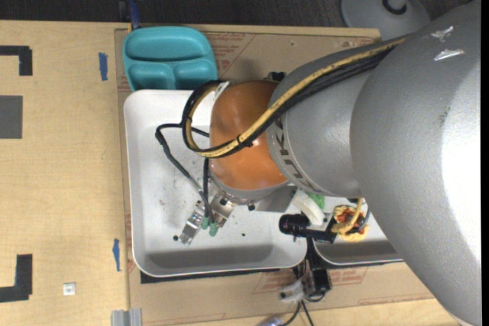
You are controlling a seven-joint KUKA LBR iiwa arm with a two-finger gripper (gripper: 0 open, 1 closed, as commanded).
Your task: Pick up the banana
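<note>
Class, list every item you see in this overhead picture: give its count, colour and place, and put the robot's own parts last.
White bins: two, white, side by side on the bench; the right one mostly under the arm.
Divided tray: one, teal, just beyond the left bin.
Tape marks: several, blue, on the brown bench surface.
Mixed items: a few, yellow, red and green, in the right bin; too hidden to name.
Stand base: one, grey, on the floor at top right.
Arm: one, grey with orange band.
Gripper: one, metallic, over the left bin.

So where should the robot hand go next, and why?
Probably lift up and cross to the other bin. The gripper is low over bare floor in the left-hand bin, while a yellow thing, maybe the banana, peeks out over there.
</note>
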